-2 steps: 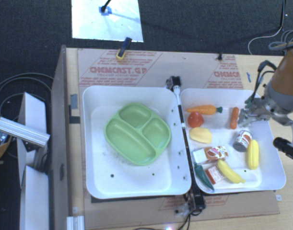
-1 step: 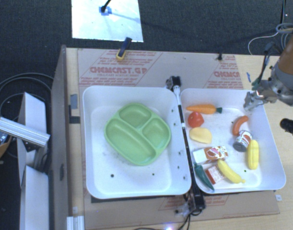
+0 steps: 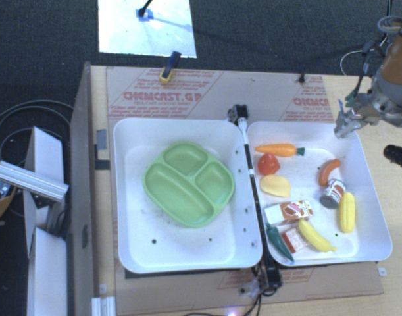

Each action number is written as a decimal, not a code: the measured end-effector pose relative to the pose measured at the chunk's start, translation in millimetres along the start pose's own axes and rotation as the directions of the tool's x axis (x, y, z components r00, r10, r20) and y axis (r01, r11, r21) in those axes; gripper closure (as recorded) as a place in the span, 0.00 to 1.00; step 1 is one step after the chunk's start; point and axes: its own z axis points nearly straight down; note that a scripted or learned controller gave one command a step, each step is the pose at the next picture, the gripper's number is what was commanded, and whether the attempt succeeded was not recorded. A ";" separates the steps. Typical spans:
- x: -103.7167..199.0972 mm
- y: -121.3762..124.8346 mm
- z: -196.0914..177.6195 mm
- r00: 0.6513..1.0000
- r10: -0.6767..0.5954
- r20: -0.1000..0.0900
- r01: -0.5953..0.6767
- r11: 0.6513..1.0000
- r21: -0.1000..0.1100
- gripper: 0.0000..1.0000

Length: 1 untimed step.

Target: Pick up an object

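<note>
The right bin (image 3: pixel 368 196) holds several toy foods: an orange carrot (image 3: pixel 277 149), a red tomato (image 3: pixel 268 164), a yellow lemon slice (image 3: pixel 276 186), a red sausage (image 3: pixel 329 171), a small can (image 3: pixel 332 193), two bananas (image 3: pixel 347 211) (image 3: pixel 315 236), a white carton (image 3: pixel 289 210) and a green pepper (image 3: pixel 278 243). My gripper (image 3: pixel 346 125) hangs over the bin's far right corner, above and to the right of the sausage. Nothing shows between its fingers.
The left bin (image 3: pixel 131 196) holds a green divided plate (image 3: pixel 189 184). A black divider rail (image 3: pixel 251 176) runs between the bins. Cardboard (image 3: pixel 187 94) lies under both bins. Cables and a metal frame stand at the left.
</note>
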 end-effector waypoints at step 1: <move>0.0 -1.5 0.4 1.000 0.001 0.000 -0.001 1.000 0.003 0.00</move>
